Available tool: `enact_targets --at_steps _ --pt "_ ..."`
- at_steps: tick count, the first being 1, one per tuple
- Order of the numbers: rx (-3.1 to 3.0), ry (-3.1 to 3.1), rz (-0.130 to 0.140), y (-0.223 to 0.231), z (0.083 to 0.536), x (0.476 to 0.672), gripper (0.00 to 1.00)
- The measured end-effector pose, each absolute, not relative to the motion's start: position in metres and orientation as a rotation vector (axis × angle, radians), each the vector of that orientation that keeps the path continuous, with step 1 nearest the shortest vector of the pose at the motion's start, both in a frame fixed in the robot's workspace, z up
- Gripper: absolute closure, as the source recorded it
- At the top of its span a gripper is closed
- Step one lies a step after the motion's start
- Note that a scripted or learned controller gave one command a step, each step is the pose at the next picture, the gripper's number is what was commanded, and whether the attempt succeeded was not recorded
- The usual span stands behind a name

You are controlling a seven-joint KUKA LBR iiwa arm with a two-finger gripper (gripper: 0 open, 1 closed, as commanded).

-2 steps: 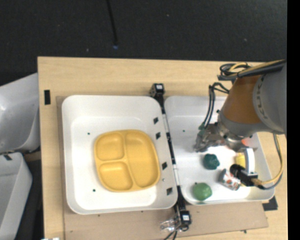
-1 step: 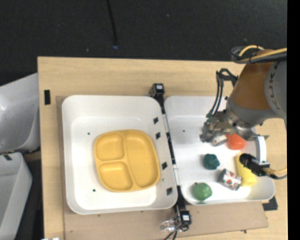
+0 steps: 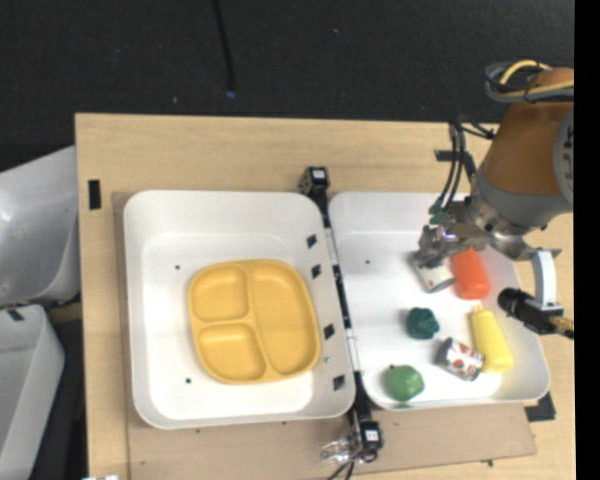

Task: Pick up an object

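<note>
The right bin (image 3: 380, 228) holds an orange object (image 3: 470, 274), a dark teal lump (image 3: 422, 322), a yellow bottle (image 3: 491, 337), a small red and white can (image 3: 460, 359) and a green round object (image 3: 404, 382). My gripper (image 3: 435, 263) hangs low over the bin's upper right part, just left of the orange object and above the teal lump. The arm's orange band (image 3: 520, 153) rises behind it at the right. The wrist hides how the fingers stand.
The left bin (image 3: 160, 238) bears a yellow divided plate (image 3: 252, 320) in its middle. A black clip (image 3: 314, 180) sits at the top of the divider between the bins. Bare wooden bench (image 3: 260, 148) lies behind both bins.
</note>
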State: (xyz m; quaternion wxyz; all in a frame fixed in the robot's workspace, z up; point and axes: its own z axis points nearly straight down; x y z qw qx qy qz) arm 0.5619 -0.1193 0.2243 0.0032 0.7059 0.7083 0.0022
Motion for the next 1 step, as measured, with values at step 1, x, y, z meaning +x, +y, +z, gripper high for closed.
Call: enact_targets --at_steps 1 --pt "2.212 2.228 0.005 -0.0677 0.2374 0.5615 1.0"
